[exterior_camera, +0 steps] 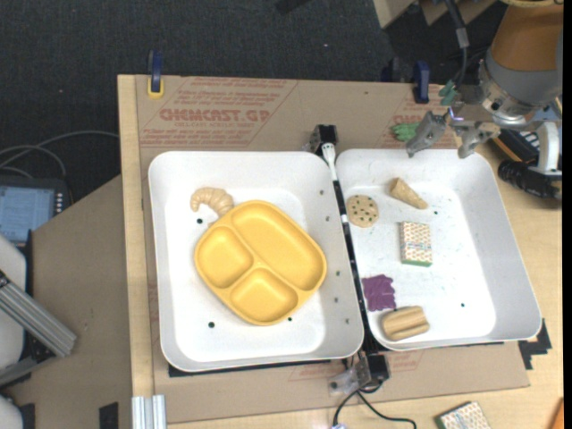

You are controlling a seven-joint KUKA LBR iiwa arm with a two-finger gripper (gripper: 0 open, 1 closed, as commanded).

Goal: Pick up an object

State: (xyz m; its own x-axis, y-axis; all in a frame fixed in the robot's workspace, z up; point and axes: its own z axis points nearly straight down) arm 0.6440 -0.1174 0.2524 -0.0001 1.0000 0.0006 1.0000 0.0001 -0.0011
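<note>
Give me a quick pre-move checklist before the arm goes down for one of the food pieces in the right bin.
1. Gripper empty: ok, nothing between its spread fingers.
2. Gripper clear of the items: ok, it sits over the far rim of the right white bin.
3. Nearest target free: ok, the tan wedge-shaped piece lies alone, touching nothing.
4. Round speckled cookie graspable: cannot tell, it lies close against the bin's left wall.
5. Purple grape bunch and tan bread roll separated: not ok, they lie very close.
6. Yellow divided plate out of the way: ok, it lies in the left bin.
</note>
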